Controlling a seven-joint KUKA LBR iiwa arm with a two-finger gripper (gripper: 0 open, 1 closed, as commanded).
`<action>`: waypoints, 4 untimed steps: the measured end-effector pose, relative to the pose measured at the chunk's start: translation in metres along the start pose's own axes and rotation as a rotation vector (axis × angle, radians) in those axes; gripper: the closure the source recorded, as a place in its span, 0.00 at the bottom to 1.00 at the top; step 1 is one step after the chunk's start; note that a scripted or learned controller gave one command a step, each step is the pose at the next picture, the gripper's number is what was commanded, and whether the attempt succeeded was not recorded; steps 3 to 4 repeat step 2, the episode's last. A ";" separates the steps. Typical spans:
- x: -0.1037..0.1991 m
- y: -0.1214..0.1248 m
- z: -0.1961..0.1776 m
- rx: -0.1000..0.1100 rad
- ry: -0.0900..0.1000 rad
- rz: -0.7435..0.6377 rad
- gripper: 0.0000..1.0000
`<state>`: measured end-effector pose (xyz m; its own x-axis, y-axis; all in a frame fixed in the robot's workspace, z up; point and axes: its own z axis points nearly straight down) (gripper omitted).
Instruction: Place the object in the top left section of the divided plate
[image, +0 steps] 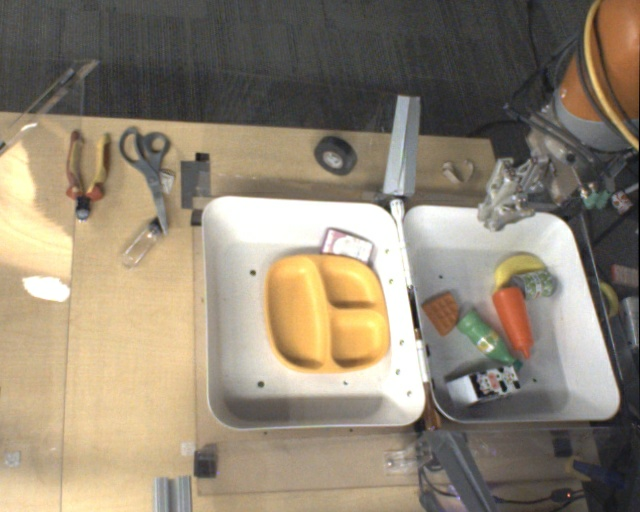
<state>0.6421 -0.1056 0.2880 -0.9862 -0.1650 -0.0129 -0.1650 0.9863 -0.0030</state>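
Observation:
A yellow divided plate lies in the middle of the left bin, with one long section on its left and two smaller ones on its right. A small pink and white packet lies just behind the plate. In the right bin lie a banana, an orange carrot, a green bottle, a brown waffle piece and a small black and white box. My gripper hangs over the far left corner of the right bin, above and apart from the objects.
On the bench left of the bins lie scissors and red-handled pliers. A roll of black tape and an upright metal bracket stand behind the bins. Cables cluster at the far right.

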 end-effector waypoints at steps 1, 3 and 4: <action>0.028 -0.065 0.089 -0.001 0.005 0.042 1.00; -0.011 -0.102 0.078 0.000 0.002 0.015 1.00; -0.011 -0.102 0.078 0.000 0.002 0.015 1.00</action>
